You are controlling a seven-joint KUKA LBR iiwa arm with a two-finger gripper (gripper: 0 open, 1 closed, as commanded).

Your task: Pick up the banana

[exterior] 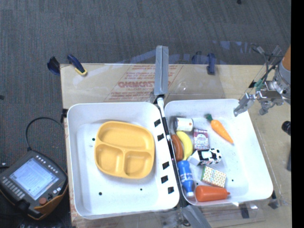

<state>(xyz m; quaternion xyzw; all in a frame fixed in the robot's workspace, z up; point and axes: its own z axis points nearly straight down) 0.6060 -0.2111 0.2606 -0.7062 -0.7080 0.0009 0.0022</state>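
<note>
The yellow banana (185,144) lies in the right bin (256,146), near its left wall, pressed between a brown sausage (177,147) on its left and a small dark-red carton (201,139) on its right. My gripper (251,109) hangs over the bin's far right corner, well to the right of and beyond the banana. It is open, its two fingers spread apart with nothing between them.
Around the banana lie a small can (183,124), a carrot (221,130), a black-and-white cow toy (209,156), a blue bottle (186,176), a patterned box (213,176) and an orange-red piece (211,193). The left bin (80,122) holds a yellow divided plate (125,149).
</note>
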